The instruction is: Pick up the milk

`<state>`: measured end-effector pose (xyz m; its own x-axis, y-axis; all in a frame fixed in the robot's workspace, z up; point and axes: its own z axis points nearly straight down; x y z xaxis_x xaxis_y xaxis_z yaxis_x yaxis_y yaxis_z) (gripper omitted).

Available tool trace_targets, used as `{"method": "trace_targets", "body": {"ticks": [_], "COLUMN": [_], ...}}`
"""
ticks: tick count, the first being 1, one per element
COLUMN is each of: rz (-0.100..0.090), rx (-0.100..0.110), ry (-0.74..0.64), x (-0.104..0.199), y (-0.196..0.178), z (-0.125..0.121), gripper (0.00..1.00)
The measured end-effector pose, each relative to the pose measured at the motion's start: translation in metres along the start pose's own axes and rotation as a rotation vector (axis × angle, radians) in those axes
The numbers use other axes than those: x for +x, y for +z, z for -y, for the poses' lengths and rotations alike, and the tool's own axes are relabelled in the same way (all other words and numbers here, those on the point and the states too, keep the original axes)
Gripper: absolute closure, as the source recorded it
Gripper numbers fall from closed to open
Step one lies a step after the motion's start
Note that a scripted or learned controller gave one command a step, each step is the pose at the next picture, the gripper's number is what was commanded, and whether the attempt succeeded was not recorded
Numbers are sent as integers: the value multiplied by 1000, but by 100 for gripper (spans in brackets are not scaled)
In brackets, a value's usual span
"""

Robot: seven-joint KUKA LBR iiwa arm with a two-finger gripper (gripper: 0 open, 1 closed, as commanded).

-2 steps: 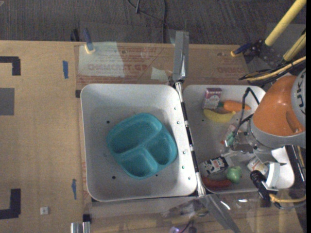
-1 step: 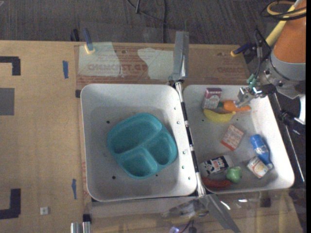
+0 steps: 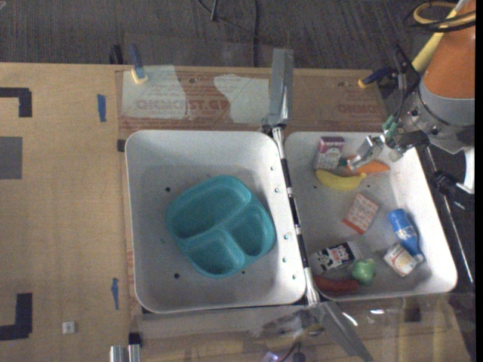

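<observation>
The milk (image 3: 335, 256) is a small black-and-white carton lying on its side near the front left corner of the right bin (image 3: 438, 225). My gripper (image 3: 365, 155) hangs low over the far part of that bin, close above an orange carrot (image 3: 371, 168) and a yellow banana (image 3: 336, 179). It is well behind the milk, about a third of the bin's length away. Nothing shows in its grasp.
A pink-and-white carton (image 3: 328, 153) stands left of the gripper. A pinkish box (image 3: 361, 213), a blue bottle (image 3: 404, 230), a can (image 3: 400, 259), a green fruit (image 3: 364, 270) and a red pepper (image 3: 336, 284) surround the milk. The left bin (image 3: 151, 157) holds a teal divided plate (image 3: 219, 226).
</observation>
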<state>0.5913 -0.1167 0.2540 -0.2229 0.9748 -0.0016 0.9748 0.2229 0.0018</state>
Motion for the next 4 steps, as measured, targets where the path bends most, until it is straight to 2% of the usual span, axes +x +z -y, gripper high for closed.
{"method": "trace_targets", "body": {"ticks": [1, 2, 3, 4], "rz": [3, 2, -1, 2], "rx": [-3, -3, 0, -2], "ry": [-3, -5, -252, -296], "x": [1, 2, -25, -64], "y": [-11, -11, 110, -33], "z": [-2, -2, 52, 55], "gripper": [100, 0, 0, 0]}}
